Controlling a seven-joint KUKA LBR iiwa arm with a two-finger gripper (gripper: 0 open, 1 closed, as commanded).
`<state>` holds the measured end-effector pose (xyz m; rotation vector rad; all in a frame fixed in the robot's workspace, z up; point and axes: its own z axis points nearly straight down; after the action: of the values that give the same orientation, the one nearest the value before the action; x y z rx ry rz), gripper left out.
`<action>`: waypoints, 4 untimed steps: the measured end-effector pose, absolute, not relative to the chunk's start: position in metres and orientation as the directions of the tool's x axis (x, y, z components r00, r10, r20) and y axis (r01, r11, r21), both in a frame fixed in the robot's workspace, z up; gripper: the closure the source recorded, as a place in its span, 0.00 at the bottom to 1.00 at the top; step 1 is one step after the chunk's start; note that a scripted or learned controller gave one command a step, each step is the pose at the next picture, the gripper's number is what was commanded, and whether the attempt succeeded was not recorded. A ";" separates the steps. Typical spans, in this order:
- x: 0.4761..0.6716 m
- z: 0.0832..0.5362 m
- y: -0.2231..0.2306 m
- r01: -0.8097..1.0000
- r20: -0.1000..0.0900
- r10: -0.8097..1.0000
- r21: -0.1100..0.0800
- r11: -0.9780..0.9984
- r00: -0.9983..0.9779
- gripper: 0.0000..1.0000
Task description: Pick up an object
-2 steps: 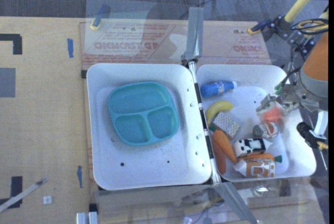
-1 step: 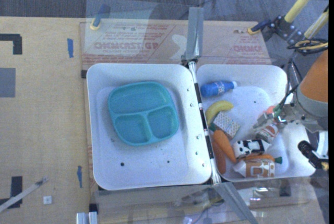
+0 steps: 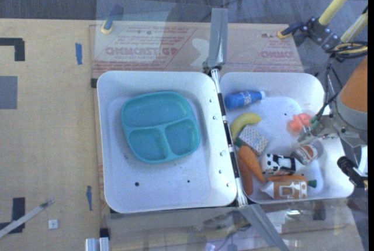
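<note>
Two shallow white bins sit side by side on the bench. The left bin (image 3: pixel 111 127) holds a teal divided plate (image 3: pixel 160 126), lying flat with its three compartments facing up. The right bin (image 3: pixel 280 83) is the crowded one. A blue bottle (image 3: pixel 242 98) lies on its side near the far wall, a banana (image 3: pixel 244 123) curves just below it, and a small checked grey packet (image 3: pixel 253 139) rests against the banana's lower end. A carrot (image 3: pixel 250 164) lies along the divider between the bins. Beside it is a black and white toy cow (image 3: pixel 278 162), and touching the cow's near side is an orange carton (image 3: pixel 286 188) on its side with a green cap at its right end. A small pink-orange object (image 3: pixel 300 122) sits further right; its shape is too blurred for me to name.

The arm comes in from the right, its orange band (image 3: pixel 356 92) cut off by the frame edge. The gripper (image 3: pixel 312 134) hangs low over the right side of the right bin, just next to the pink-orange object. Just below it lies a pale, roundish can-like thing (image 3: pixel 308 152), partly covered by the gripper's metal parts. Whether the claw is spread or closed, or touching that thing at all, I cannot tell.
</note>
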<state>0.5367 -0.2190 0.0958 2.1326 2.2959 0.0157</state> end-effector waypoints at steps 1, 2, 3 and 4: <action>0.537 0.096 -0.216 0.997 0.006 0.997 0.011 0.078 -0.078 0.00; 0.570 0.195 -0.226 0.960 0.001 0.960 -0.001 0.279 -0.279 0.00; 0.534 0.099 -0.221 0.953 0.001 0.953 0.000 0.302 -0.302 0.00; 0.517 0.145 -0.211 0.995 0.000 0.995 -0.001 0.101 -0.101 0.00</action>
<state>0.5172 -0.2109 0.1449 2.1061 2.3317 -0.0012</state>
